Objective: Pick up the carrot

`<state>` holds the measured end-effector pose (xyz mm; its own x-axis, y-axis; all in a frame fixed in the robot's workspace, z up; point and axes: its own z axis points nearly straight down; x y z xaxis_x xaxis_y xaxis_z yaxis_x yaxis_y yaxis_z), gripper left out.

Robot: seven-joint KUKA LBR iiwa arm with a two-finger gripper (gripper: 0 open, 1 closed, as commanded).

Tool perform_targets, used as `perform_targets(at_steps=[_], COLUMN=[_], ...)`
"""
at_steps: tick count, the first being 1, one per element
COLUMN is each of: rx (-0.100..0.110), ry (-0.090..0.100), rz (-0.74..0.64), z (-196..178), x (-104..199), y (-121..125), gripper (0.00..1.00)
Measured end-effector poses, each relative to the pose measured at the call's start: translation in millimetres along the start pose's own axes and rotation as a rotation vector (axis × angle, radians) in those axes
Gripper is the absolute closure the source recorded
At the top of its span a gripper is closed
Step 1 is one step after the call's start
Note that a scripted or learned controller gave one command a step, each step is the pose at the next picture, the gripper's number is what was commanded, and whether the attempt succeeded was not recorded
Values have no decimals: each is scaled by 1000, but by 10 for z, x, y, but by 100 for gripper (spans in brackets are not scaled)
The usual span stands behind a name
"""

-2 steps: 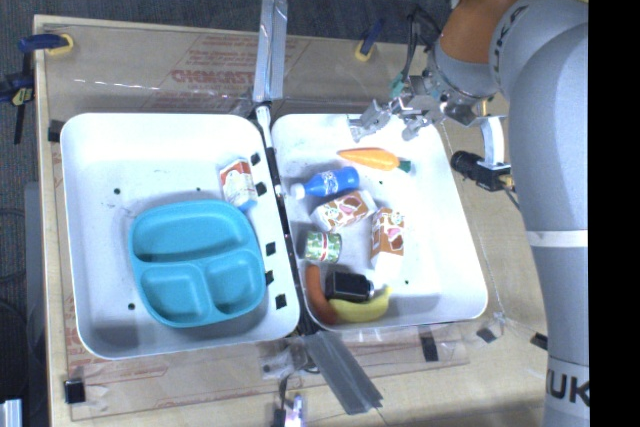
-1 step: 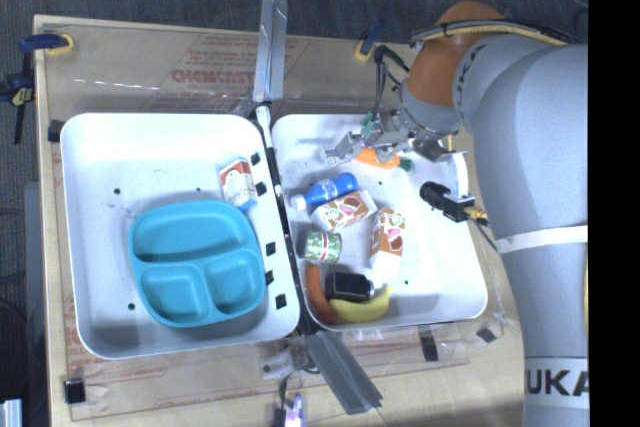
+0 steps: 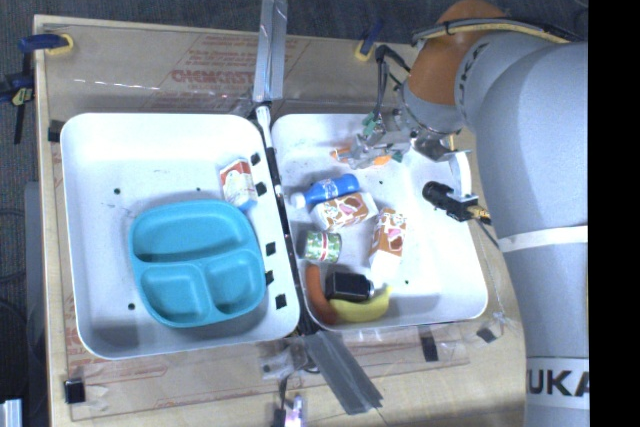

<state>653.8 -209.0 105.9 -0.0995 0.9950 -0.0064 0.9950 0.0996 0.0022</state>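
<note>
jaws (image 3: 378, 147) over carrot (image 3: 352, 153), right bin (image 3: 455, 290) far end

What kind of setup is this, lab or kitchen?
Most likely a robot manipulation lab bench, not a kitchen: two white bins fixed side by side on a board, toy food like a banana and a blue tray, and a KUKA arm reaching in.

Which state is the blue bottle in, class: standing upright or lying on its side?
Lying on its side. The blue bottle shows its full length across the floor of the right bin, its white cap pointing toward the divider between the bins.
</note>
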Motion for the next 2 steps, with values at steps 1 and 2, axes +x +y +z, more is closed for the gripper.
perform_targets(at_steps=[1,2], rx=[5,10], ry=[6,9], rz=[-2,-19], z=[5,85], x=[25,-5], y=[-1,46], gripper=[0,0])
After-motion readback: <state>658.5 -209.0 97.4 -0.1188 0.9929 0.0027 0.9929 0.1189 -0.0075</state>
